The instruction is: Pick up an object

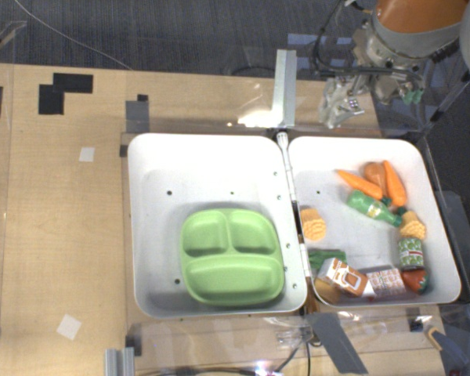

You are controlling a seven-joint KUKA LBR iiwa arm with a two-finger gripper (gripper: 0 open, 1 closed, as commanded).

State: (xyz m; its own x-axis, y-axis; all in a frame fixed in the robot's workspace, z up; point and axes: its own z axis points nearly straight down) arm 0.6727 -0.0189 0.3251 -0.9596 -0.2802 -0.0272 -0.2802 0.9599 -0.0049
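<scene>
The hand (343, 103) hangs above the tabletop (55, 233) just beyond the far edge of the right bin (352, 151), gripping nothing; whether it is spread or pressed together, I cannot tell. Toy food, including two carrots (359, 183), sits along that bin's right and near sides, and a green divided plate (231, 256) lies in the left bin (153, 210).

Even, fairly bright light falls from above on my counter (55, 233). Glare flares on the clear sheet behind the two bins and again along the near edge. The white left bin (153, 210) is soft grey in its corners, and the green tray (231, 257) throws a faint shadow to its left. My fingers (341, 104) look pale and smeared. The picture is a little soft and grainy everywhere.
</scene>
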